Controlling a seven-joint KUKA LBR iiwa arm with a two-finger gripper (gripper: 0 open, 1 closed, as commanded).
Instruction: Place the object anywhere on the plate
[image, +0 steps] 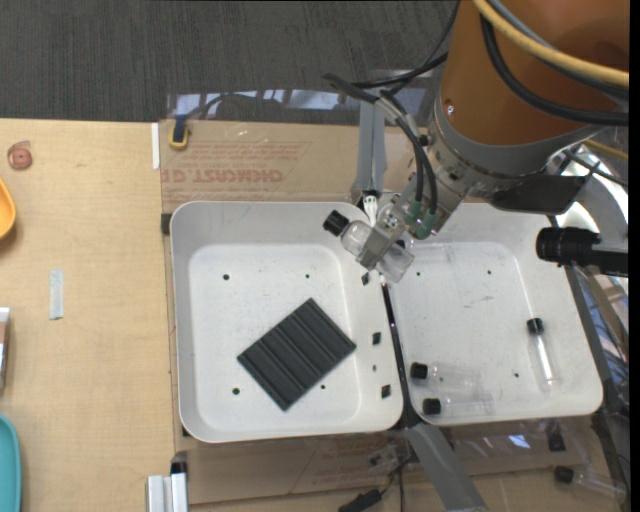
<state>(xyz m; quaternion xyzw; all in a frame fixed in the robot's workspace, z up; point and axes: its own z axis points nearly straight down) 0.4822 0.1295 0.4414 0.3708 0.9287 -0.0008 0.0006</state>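
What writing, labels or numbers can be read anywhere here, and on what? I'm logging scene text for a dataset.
Red print on the cardboard sheet behind the bins: upside down and mirrored from this camera, seemingly one large word over smaller lines, too blurred to quote.
Round red mark on the wooden bench, far left: too small to read.
Dark ribbed plate, left bin, clear tubes: no text visible.

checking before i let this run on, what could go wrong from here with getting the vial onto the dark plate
The clear vial at the gripper sits high over the rim between the two bins, well short of the dark ribbed plate; released here, it could hit the left bin floor or roll off.

The plate lies diagonal, so a round vial may roll off it.

The grip looks partial, so it may slip.
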